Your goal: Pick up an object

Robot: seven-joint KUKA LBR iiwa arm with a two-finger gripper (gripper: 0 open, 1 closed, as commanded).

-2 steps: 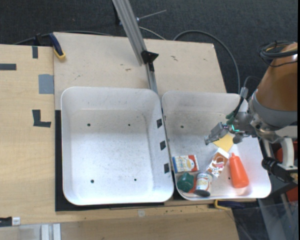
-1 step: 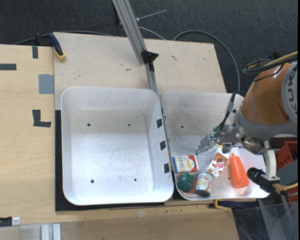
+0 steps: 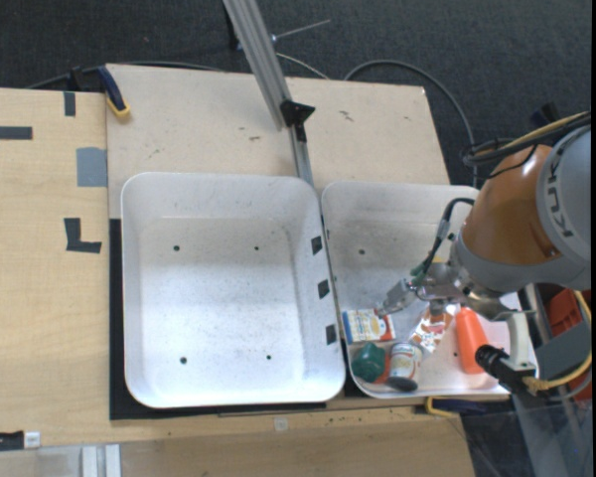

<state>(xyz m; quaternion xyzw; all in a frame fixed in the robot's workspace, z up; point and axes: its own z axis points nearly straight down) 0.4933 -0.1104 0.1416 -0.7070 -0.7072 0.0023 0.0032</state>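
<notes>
The right bin [image 3: 377, 217] holds a cluster of small objects in its near corner. There is a small white, orange and blue box [image 3: 366, 324], a green round object [image 3: 371, 362], a small can [image 3: 404, 362], a red and white packet [image 3: 432, 332] and an orange bottle-like piece [image 3: 468, 342]. My gripper [image 3: 417, 300] hangs over this cluster, just above and between the box and the packet. It is open, with nothing between its fingers. The arm's orange band [image 3: 507, 217] covers the bin's right side.
The left bin [image 3: 219, 286] lies beside the right one, with a shared rim [image 3: 318, 266] between them. A metal pole [image 3: 263, 48] slants in from the top to the bins' junction. Cables run along the bench's right edge.
</notes>
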